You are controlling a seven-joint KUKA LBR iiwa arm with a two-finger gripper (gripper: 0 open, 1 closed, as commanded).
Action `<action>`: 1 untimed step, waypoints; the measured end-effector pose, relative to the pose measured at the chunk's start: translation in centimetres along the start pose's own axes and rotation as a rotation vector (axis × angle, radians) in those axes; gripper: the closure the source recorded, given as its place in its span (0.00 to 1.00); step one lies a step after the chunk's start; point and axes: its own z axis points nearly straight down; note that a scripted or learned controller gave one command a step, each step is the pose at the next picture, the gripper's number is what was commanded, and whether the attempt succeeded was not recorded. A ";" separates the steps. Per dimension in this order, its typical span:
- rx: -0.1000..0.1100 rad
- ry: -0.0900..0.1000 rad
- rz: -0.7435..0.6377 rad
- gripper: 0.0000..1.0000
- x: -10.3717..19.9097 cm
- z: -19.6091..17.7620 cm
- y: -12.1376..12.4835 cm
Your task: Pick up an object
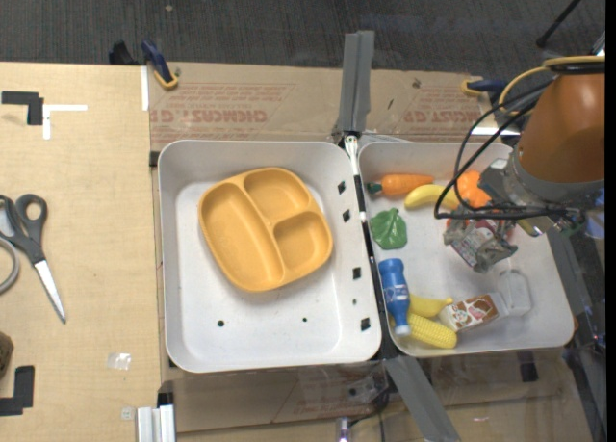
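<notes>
the gripper (478, 241) hung low over the right bin (539, 329); whether it was open or closed could not be told, and nothing was visibly held, so the pick looked undone. the carrot (406, 183), banana (424, 196), blue bottle (393, 286) and corn (431, 331) lay loose. the cardboard (241, 103) carried print, too small to read.

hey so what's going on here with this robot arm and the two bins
A grey and orange arm reaches in from the right over the right bin, its gripper low among toy foods: a carrot, a banana, a green piece, a blue bottle, corn and a small carton. Whether it has hold of anything isn't clear. The left bin holds a yellow divided plate.
</notes>
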 end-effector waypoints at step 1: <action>0.000 0.000 -0.001 0.00 0.0 0.0 0.0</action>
